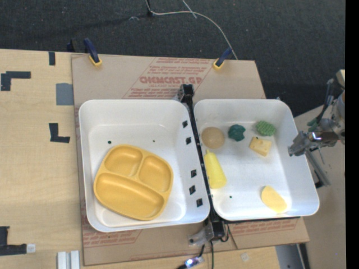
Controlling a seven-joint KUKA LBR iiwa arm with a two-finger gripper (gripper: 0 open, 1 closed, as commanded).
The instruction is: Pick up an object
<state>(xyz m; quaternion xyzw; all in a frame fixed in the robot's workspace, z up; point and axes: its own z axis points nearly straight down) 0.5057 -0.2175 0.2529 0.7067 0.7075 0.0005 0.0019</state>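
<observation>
Grey metal claw (304, 143) sits at rt bin's (291, 114) outer rim; open or closed, can't tell. Pale yellow cheese wedge (260, 145) lies nearby (apart from claw).

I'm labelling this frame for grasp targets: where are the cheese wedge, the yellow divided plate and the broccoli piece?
cheese wedge (260, 145), camera view, middle of its top face.
yellow divided plate (133, 181), camera view, on the central divider ridge.
broccoli piece (236, 132), camera view, middle of its dark green top.

gripper (300, 144) low at the right edge, arm mostly out of frame
</observation>
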